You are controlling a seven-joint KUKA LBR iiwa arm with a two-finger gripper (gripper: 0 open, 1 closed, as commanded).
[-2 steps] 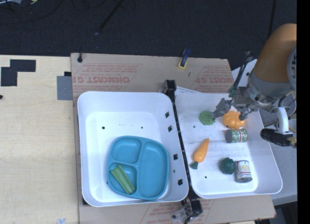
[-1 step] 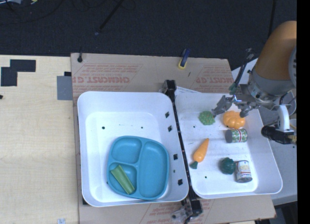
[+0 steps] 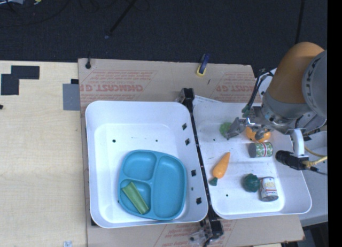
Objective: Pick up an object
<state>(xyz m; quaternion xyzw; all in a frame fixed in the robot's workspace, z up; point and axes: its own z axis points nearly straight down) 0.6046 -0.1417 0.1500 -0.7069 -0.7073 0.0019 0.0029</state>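
Left bin (image 3: 101, 133): holds a blue tray (image 3: 152, 184) with compartments. A green strip (image 3: 135, 197) lies in the tray's lower-left compartment. Nothing here is being handled.

Right bin (image 3: 299, 203): holds the loose objects. From its left side, a green lump (image 3: 227, 129) sits near the upper middle; a carrot (image 3: 220, 166) lies tilted below it, apart from the rest. Further right, an orange item (image 3: 255, 132) lies at the gripper (image 3: 247, 126), partly covered by it, and I cannot tell what it is. Just below is a small can (image 3: 261, 149) on its side. Lower right, a dark green piece (image 3: 250, 182) sits just beside a second can (image 3: 269, 188).

Arm: reaches in from the right, with the gripper low over the upper part of the right bin, between the green lump and the orange item. Whether it is apart, together or clamped on anything, I cannot tell; the mechanism is too dark and cluttered.

Assessment: pick not confirmed. Every visible object appears to rest on the bin floor; none is seen lifted. The arm looks placed for an attempt on the orange item or the green lump. Grasp and lift remain to be done.
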